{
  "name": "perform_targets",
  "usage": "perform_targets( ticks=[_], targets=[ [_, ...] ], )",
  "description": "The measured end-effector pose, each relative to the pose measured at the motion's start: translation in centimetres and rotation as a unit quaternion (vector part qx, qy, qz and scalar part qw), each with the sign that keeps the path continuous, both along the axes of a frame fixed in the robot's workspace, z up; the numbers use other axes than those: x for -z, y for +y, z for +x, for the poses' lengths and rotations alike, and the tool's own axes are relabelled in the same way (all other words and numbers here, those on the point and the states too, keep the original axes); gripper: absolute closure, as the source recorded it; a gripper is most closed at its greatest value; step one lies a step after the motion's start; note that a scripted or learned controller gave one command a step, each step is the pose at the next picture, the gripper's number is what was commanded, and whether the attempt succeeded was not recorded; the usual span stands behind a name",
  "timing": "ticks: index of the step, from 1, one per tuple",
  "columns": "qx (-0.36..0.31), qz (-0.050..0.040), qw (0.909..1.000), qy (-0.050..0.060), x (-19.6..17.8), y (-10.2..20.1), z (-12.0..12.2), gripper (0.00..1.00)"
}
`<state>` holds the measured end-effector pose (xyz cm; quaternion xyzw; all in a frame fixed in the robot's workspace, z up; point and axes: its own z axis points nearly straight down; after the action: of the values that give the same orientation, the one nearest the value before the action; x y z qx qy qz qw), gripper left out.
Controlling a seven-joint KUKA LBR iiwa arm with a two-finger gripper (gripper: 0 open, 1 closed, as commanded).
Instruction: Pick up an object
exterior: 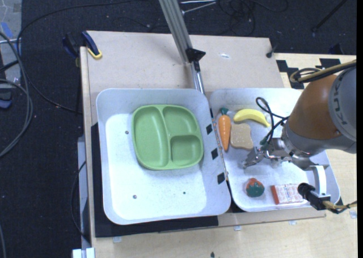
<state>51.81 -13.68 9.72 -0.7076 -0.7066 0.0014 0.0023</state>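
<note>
Gripper (pixel 253 159) sits low in the right bin (pixel 326 191), pointing left; I cannot tell its state. Toast slice (pixel 242 136) lies just above it, carrot (pixel 224 130) beside the left wall, banana (pixel 252 116) near the far edge. Round toy (pixel 254 187) and red packet (pixel 287 193) crowd the near rim. I see open floor around the green divided plate (pixel 168 136) in the left bin (pixel 113 194).
</note>
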Motion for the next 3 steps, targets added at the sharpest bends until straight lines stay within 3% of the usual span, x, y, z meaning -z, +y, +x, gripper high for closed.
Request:
perform_targets(
  ticks=[1,3],
  targets=[
    [0.000,-0.0005,1.0000,-0.002,-1.3,0.0,0.1,1.00],
    [-0.002,-0.0015,1.0000,-0.006,-11.9,-0.1,0.2,1.00]
  ],
)
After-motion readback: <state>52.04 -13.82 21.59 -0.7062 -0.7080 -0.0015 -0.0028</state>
